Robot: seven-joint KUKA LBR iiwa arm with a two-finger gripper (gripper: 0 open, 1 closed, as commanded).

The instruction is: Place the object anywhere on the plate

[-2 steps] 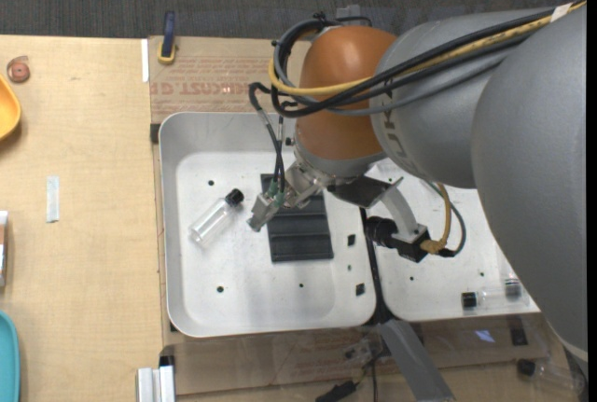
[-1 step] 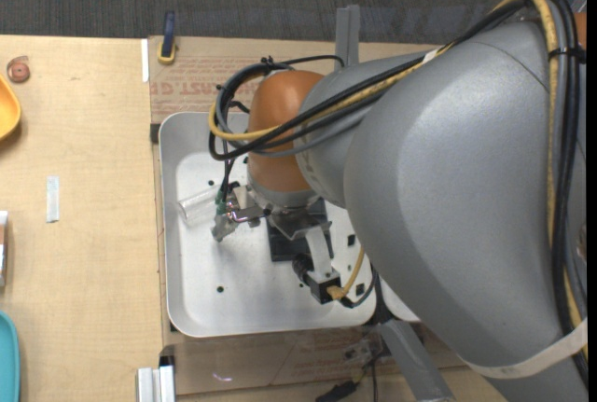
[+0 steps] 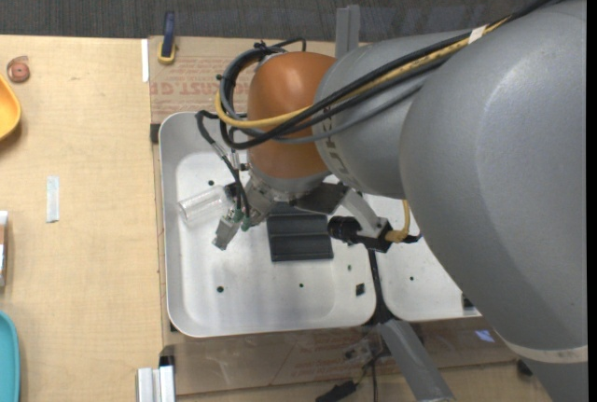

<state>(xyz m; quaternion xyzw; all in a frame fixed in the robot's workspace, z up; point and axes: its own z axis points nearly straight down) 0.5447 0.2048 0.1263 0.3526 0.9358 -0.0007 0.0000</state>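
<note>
Here, the grey arm (image 3: 466, 111) with its orange band (image 3: 284, 116) reaches into the left white bin (image 3: 187, 298). The gripper (image 3: 227, 230) hangs low above the bin floor, just beside a clear plastic object (image 3: 199, 203); its opening cannot be told.

Even, fairly bright overhead light fills the scene, with no hard glare. The grey arm (image 3: 485, 158) shows a broad soft sheen along its upper curve, and the orange band (image 3: 284, 116) above the gripper (image 3: 227, 230) has a dull highlight. Soft, short shadows fall on the white bin (image 3: 280, 298) just beneath the gripper. The picture is slightly grainy; the nearest arm surface looks soft.
</note>
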